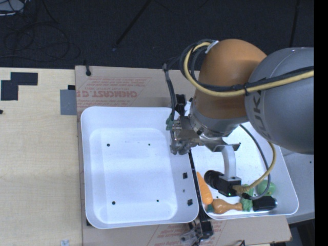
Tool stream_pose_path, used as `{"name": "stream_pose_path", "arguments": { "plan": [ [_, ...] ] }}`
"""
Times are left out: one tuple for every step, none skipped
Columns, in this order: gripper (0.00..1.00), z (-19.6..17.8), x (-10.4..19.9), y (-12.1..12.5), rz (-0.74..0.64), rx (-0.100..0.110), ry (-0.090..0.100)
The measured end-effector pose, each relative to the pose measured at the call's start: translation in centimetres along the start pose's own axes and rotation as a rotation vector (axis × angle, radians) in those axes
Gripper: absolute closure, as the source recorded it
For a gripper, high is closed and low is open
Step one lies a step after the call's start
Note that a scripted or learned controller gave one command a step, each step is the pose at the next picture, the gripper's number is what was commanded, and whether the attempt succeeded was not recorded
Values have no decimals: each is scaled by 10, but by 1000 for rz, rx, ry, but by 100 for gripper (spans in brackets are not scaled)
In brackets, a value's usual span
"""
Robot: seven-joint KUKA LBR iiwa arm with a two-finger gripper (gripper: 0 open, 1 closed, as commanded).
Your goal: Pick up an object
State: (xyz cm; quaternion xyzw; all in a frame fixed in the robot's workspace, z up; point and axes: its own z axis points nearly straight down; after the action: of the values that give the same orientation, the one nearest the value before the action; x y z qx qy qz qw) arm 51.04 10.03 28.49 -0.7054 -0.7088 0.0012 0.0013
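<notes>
My gripper [178, 141] hangs low over the wall between the two bins, at the left edge of the right bin [287, 186]. I see nothing held in it. Near that bin's front edge lie an orange carrot-shaped piece [204, 188], a yellow-orange gourd-shaped piece [223, 206], a green piece [247, 205], a second green piece [266, 188] and a black object [264, 204]. All of them sit in front of and to the right of the gripper, apart from it. The bulky arm hides the back of the right bin.
The left bin [128, 173] shows a bare white floor with a few small dark dots. Cardboard [118, 88] lies under both bins. The wooden bench top [36, 163] stretches to the left, with grey and black patches at its back.
</notes>
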Motion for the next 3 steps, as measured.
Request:
{"name": "stream_pose_path", "arguments": {
  "plan": [
    [100,103,-43,25,9,6,-2],
    [0,98,-41,25,8,2,-1],
    [0,98,-41,25,8,2,-1]
  ]
}}
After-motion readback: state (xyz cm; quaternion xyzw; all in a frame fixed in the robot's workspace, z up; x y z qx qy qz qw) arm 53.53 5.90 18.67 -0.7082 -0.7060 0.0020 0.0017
